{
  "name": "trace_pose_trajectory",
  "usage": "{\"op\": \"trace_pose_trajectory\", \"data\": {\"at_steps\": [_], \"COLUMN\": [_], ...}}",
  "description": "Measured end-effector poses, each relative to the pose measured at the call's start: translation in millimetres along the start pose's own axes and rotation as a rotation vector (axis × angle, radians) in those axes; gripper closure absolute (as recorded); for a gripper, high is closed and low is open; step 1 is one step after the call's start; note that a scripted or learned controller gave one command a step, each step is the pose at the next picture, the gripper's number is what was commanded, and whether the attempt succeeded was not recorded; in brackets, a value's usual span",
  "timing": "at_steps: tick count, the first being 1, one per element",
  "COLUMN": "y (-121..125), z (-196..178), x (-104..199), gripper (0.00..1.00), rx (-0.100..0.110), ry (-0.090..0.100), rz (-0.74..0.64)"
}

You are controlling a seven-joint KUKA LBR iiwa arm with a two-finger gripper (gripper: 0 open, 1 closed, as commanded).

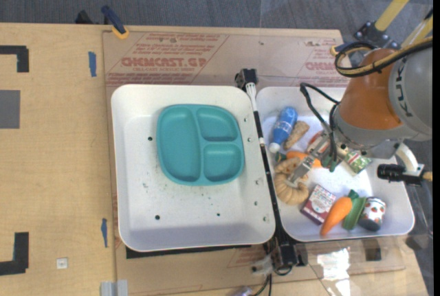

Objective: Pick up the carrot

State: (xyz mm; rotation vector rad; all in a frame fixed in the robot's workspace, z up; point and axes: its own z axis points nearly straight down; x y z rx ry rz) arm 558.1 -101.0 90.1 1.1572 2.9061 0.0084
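Although my hand point(302, 174) is down among the clutter of the right bin point(405, 222), it has no hold of the carrot point(334, 213), which lies apart from it toward the near right corner. Near edge of the view: the carrot rests on the bin floor, its long axis slanted, the narrow tip pointing to the near rim and the thick end up and to the right. A green piece point(353, 209) lies against its right flank; a red packet point(317, 204) lies against its left; a small round toy point(372, 213) sits just beyond the green piece. Room to close on the carrot is therefore tight on both sides, so, by my judgement, I should come down across the axis, near mid-length. Middle: my hand sits over a tan, pretzel-like thing point(292, 186), up and left of the carrot; whether it is spread or closed, and whether it grips anything, I cannot tell, since wrist and cables cover it. Farther back: a blue bottle point(282, 126) lies near the bin's left wall. Left: the other bin point(130, 171) carries a teal divided plate point(201, 143). Both bins rest on a cardboard-covered worktop point(55, 150). The move thus runs down and right from my hand.
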Motion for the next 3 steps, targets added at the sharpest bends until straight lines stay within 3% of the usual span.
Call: {"op": "trace_pose_trajectory", "data": {"at_steps": [1, 2, 3], "y": [2.1, 54.4, 109.0], "z": [-13.0, -98.5, -109.2], "x": [-3.4, 75.3, 160.6], "gripper": [1.00, 1.00, 1.00], "rx": [-0.005, 0.000, 0.006], "ry": [-0.012, 0.003, 0.011], "rz": [-0.002, -0.007, 0.054]}}
